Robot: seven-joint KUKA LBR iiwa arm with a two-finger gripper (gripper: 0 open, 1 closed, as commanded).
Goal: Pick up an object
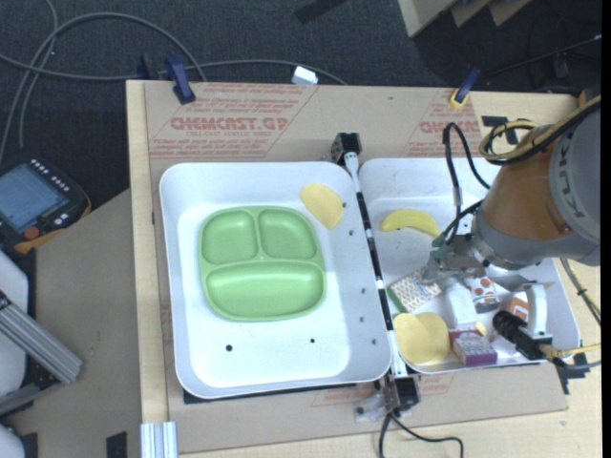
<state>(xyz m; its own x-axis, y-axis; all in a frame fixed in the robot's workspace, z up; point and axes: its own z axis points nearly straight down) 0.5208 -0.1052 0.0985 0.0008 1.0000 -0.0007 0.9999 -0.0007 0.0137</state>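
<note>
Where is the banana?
The banana lies in the right bin, near its far left part, just up-left of the tool and right of the bins' divider.

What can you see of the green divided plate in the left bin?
The green divided plate is pale green, looks like smooth moulded plastic, with rounded corners and three compartments: two small ones along the far side and one wide one nearer the camera. All three look bare. It lies flat and upright on the floor of the left bin, about central, slightly toward the far side. A yellow piece sits just off its far right corner; contact unclear.
</note>
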